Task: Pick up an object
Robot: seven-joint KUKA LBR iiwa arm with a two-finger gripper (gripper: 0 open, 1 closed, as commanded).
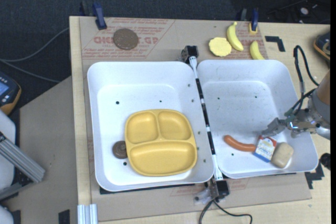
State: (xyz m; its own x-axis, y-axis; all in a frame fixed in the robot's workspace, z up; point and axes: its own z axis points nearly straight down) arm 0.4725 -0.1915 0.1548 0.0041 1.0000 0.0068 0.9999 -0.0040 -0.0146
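Carton (265, 148) sits at five o'clock under my open, empty pincer (286, 126); crowding potato (282, 155) could spoil the grasp.

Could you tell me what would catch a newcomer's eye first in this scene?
The big yellow divided tray in the left bin stands out most, with a small brown disc at its left edge. In the right bin, the gripper hovers above a sausage, a small carton and a beige lump clustered near the front.
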